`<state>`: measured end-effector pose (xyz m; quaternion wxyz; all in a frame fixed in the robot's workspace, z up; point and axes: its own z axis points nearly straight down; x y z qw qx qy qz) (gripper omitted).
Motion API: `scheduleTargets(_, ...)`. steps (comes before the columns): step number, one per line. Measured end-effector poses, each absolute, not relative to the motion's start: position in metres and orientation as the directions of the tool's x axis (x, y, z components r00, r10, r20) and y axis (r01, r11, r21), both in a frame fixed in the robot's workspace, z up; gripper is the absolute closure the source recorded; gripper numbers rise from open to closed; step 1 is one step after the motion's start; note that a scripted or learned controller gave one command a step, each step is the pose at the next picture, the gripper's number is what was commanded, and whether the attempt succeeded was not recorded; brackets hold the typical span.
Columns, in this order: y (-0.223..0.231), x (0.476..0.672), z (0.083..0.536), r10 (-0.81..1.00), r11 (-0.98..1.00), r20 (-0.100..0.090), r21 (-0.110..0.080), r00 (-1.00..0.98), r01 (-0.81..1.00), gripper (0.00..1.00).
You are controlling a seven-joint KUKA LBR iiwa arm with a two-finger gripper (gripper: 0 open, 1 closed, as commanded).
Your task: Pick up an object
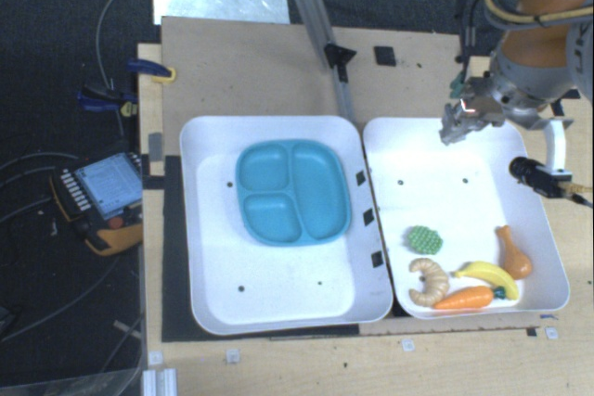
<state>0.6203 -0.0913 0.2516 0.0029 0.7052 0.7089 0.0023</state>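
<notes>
1. Hovering over the far edge of the right shallow white plastic bin (483, 190), the grey claw (457, 127) hangs from the grey and orange arm (548, 5) that reaches in from the right side of the camera view. I cannot tell whether the claw is spread or pressed together; it shows as a small grey block with nothing seen in it.

2. The things to pick lie bunched in that bin's near corner, well apart from the claw: a green knobbly round toy (425, 240), a beige curled croissant-like toy (428, 281), an orange plastic carrot (463, 298), a yellow plastic banana (487, 274) and a brown drumstick-shaped toy (513, 253). Croissant, carrot and banana touch or nearly touch; in my judgement the green toy and the drumstick, lying freer, offer cleaner grasps.

3. The left shallow white bin (213, 292) bears a blue plastic plate with three compartments (293, 192), likely as a drop-off place.

4. Both bins sit on the tan bench (241, 60), side by side and joined by black clips, probably to keep them fixed.

5. No brand, label or writing can be read.
</notes>
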Motion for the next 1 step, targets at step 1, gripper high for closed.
scheduleTargets(1,-0.0321,0.6010,0.2492,1.000,0.008,0.001,0.001,-0.008,1.000,1.00)
